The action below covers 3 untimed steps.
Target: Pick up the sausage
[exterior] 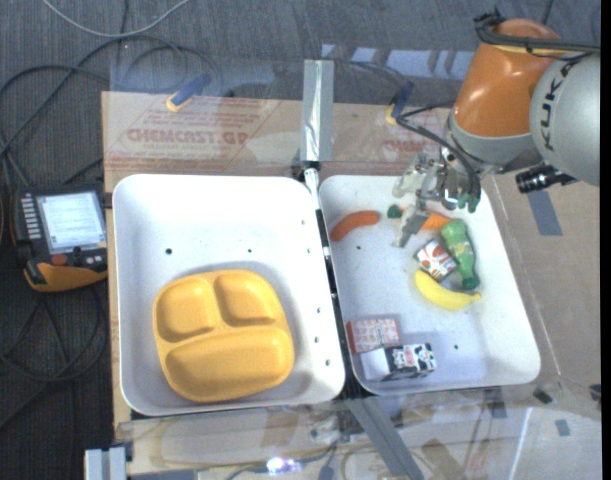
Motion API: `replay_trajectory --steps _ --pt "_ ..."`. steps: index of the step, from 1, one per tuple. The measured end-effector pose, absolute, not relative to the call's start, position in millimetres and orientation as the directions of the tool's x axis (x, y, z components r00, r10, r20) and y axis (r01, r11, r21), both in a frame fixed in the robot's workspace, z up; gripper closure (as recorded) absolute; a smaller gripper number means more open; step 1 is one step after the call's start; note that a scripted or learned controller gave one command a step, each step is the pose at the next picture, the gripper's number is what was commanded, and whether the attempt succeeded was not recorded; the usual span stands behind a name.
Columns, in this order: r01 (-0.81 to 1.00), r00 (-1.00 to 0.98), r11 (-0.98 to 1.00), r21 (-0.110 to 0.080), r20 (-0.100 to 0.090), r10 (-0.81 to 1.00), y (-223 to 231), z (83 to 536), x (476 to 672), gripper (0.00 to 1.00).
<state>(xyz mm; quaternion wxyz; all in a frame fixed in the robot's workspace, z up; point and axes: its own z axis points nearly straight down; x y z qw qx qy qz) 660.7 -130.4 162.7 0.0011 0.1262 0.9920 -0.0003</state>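
While the left bin point(135, 268) carries just the yellow divided tray point(223, 333) toward its near side, all the business is over in the right bin point(505, 353). Going across, the sausage point(354, 223), a small orange-red curved piece, lies at that bin's far left, close to the wall between the two bins and untouched. Nearer to me sit a small red-patterned packet point(373, 332) and a black-and-white carton point(410, 359). Further right comes a cluster: a red-and-white can point(437, 259), a green bottle point(459, 252) and a banana point(446, 294) just beside one another. Above that cluster's far edge hangs the gripper point(419, 211), its fingers looking spread apart with nothing between them, pointing down to the right of the sausage and not touching it. By my reckoning the pick has not happened yet: the arm is close, but it must still shift left over the sausage, come down, close and lift.
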Motion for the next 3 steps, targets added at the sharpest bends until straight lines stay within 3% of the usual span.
replay_trajectory --steps 1,2,3 --pt "0.203 -0.979 0.979 0.0 -0.002 0.203 -98.5 94.2 658.9 0.0" --pt "0.203 -0.979 0.979 0.005 -0.006 0.203 -96.5 104.0 660.0 1.0" --pt "-0.078 -0.997 0.997 0.002 -0.004 -0.078 -24.7 184.6 635.5 1.0"
